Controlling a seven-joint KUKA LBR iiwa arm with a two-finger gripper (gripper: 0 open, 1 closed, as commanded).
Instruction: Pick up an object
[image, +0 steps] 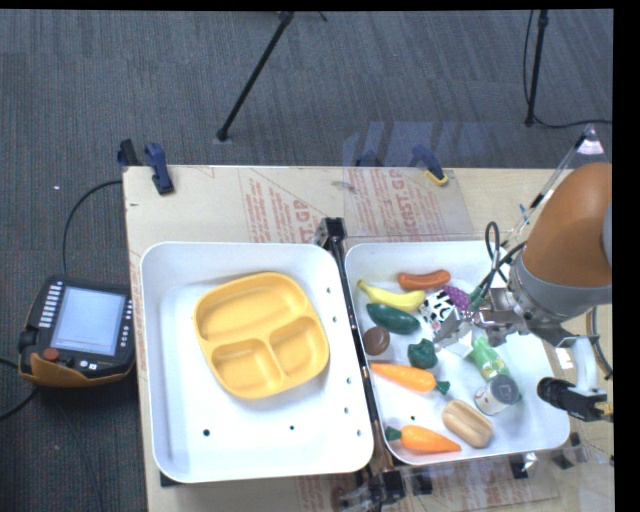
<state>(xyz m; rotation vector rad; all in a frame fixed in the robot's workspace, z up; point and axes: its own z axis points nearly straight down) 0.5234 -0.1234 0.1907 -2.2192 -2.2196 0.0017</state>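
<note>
Gripper is hanging low over the right bin, near that bin's right edge, reaching in under the orange-banded wrist; whether it is released or clenched cannot be told from this angle, and nothing is visibly in its grasp. Candidate objects are all lying in the right bin: a sausage and a banana toward the far edge, a dark green vegetable and a brown ball by the left edge, a black-and-white spotted toy and a green bottle just beside the gripper, two carrots and a bread roll toward the near edge. The left bin is carrying a yellow divided plate. Judgement: the arm is descending on the cluttered middle. For a clean pick, it should be centring on one item, probably the green bottle, squaring to its narrow axis, and avoiding nudging the spotted toy touching close alongside.
</note>
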